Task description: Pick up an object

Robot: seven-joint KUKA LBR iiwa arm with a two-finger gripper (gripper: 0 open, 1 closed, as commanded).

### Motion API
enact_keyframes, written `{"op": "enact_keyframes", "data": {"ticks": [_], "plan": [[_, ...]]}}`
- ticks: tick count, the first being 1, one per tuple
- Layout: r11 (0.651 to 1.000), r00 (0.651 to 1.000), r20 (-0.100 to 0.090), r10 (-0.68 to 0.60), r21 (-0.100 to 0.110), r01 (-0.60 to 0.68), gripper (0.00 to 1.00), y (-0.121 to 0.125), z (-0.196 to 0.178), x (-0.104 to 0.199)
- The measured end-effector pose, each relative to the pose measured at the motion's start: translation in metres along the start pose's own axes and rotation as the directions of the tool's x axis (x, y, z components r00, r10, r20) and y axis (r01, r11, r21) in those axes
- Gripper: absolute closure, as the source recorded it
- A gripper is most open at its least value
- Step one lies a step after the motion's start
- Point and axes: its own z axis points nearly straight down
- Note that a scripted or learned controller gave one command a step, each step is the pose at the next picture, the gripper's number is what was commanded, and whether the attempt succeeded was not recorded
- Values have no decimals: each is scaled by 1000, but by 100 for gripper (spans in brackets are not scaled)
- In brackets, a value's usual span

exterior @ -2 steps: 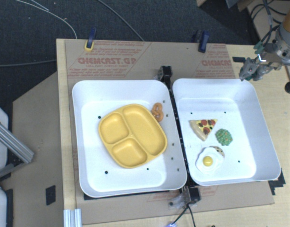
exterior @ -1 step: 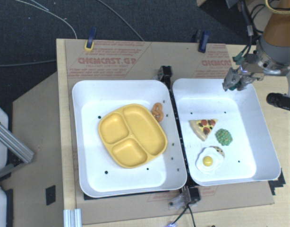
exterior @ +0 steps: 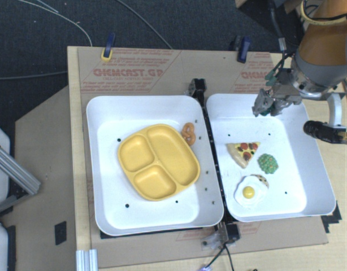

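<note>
The tool [exterior: 266, 107] hangs over the far end of the right shallow white plastic bin [exterior: 309, 168], close to that bin's far wall, at the end of the grey arm with its orange band [exterior: 326, 44] reaching in from the right side of the tabletop [exterior: 77, 151]. Whether it is spread or closed, I cannot tell from this angle, and nothing can be seen gripped in it.

Below it, toward the near half of that right bin, sit three small toy foods. There's a triangular yellow toy pizza slice with red dots [exterior: 242, 152], lying near the bin's left wall. Just beside it, to the right, a round green bumpy toy vegetable [exterior: 268, 163]. And nearer the front edge, a white toy fried egg with a yellow yolk [exterior: 250, 191], close up against the green piece. All three lie well apart from the tool.

Over in the left shallow white plastic bin [exterior: 100, 151], a yellow three-compartment plastic plate [exterior: 157, 161] lies flat in the middle, turned at an angle. At its far-right rim sits a small brown pretzel-shaped toy [exterior: 189, 133], touching or just beside the plate's edge, near the wall between the two bins.
</note>
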Motion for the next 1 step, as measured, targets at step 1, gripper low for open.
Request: {"op": "enact_keyframes", "data": {"ticks": [1], "plan": [[1000,1000,0,-1,0,1,100,-24,-5,51]]}}
